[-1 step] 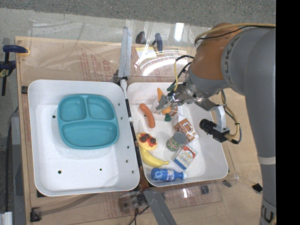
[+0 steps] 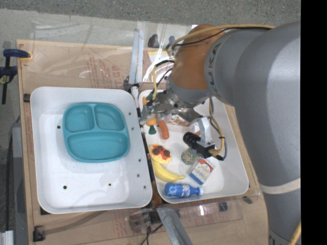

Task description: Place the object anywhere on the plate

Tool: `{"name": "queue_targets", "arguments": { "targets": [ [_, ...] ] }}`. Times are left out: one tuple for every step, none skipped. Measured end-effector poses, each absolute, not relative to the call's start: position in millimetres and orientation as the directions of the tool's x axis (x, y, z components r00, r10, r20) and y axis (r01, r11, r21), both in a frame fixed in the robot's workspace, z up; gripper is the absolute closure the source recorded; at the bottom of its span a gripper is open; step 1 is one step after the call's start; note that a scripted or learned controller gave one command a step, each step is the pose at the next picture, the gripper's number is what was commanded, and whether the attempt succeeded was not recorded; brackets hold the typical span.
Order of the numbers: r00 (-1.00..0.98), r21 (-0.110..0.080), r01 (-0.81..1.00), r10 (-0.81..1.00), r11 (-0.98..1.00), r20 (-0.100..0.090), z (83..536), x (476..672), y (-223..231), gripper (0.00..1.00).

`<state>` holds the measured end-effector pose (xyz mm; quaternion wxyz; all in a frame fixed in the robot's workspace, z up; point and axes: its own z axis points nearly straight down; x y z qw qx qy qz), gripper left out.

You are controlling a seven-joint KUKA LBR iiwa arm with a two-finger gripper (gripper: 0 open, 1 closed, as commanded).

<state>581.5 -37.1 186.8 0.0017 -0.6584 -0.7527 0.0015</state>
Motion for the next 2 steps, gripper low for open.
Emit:
{"name": "queue_targets", "arguments": {
  "targets": [
    [-0.262,-0.002,0.965,0.965,0.262,0.000,187.2,584.0,44.2,1.00],
    [-0.262,-0.001,0.965,0.965,0.262,0.000,187.3,584.0,44.1,0.00]
  ]
}}
